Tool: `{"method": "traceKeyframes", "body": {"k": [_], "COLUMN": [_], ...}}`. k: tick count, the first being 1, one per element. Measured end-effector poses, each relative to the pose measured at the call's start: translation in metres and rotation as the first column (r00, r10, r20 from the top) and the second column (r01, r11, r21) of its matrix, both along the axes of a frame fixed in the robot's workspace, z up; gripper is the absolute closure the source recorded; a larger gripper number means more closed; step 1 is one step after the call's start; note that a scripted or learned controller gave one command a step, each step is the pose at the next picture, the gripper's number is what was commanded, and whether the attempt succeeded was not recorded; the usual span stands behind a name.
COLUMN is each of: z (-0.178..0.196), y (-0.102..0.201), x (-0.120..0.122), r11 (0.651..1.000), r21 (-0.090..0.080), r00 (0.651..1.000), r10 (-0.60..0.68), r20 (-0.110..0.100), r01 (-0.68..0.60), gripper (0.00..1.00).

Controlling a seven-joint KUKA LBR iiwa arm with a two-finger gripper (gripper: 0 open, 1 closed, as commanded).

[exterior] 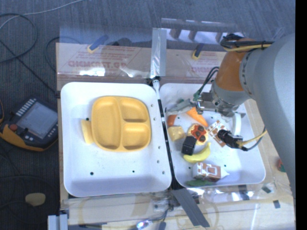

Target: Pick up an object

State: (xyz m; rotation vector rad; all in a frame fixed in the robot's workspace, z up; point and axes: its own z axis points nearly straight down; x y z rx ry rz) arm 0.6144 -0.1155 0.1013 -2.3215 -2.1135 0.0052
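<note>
The right bin (254, 169) holds a huddle of small items: an orange wedge (198, 117), a pale yellow lump (175, 133), a red and orange packet (197, 132), a black block (188, 145), a yellow banana (199, 155) and a small printed box (207, 171). My gripper (207, 107) hangs low over the back of this pile, just above the orange wedge, under the arm's orange band (229, 73). The wrist hides its tips, and nothing can be seen lifted off the bin floor.
A yellow divided plate (120, 122) lies in the left bin (67, 143), with a small yellow piece (87, 131) at its left side. Cardboard (110, 61) stands behind both bins. A control pendant (31, 123) lies on the floor at the left.
</note>
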Motion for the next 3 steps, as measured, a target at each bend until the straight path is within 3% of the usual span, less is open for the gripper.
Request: {"method": "traceKeyframes", "body": {"k": [1,2,3], "z": [0.133,0.139,0.114], "y": [0.013,-0.002,0.039], "x": [0.050,0.038,0.053], "r11": [0.987,0.991,0.998], "r21": [-0.004,-0.003,-0.001], "r00": [0.987,0.991,0.998], "r10": [-0.160,0.137,-0.070], "r20": [0.002,0.000,-0.001], "r01": [0.160,-0.137,0.070], "gripper": [1.00,1.00,1.00]}}
